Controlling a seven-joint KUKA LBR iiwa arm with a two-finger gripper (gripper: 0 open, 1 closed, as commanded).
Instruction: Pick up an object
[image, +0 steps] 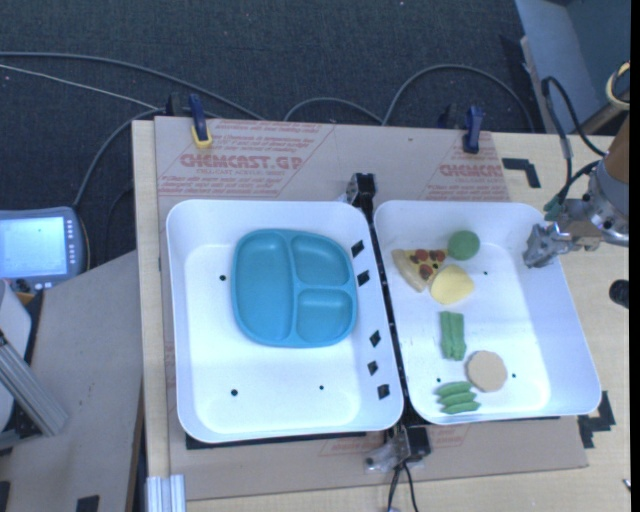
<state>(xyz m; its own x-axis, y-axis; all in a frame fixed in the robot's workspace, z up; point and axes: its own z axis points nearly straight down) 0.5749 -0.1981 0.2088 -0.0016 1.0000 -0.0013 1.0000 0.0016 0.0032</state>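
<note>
The right bin (560, 330) holds toy food: a pizza slice (417, 265), a green ball (463, 244), a yellow lump (452, 285), a long green vegetable (453, 334), a tan round cookie (487, 371) and green pea pods (457, 397). My gripper (541, 247) hangs at the right bin's far right edge, right of the green ball and apart from all the food. I see nothing held in it.
A blue divided plate (295, 288) lies in the left bin (200, 380). Black clips run along the divider (375, 330) between the bins. Two clamps (200, 130) hold the board at the back. A small screen (35, 243) stands off the bench at left.
</note>
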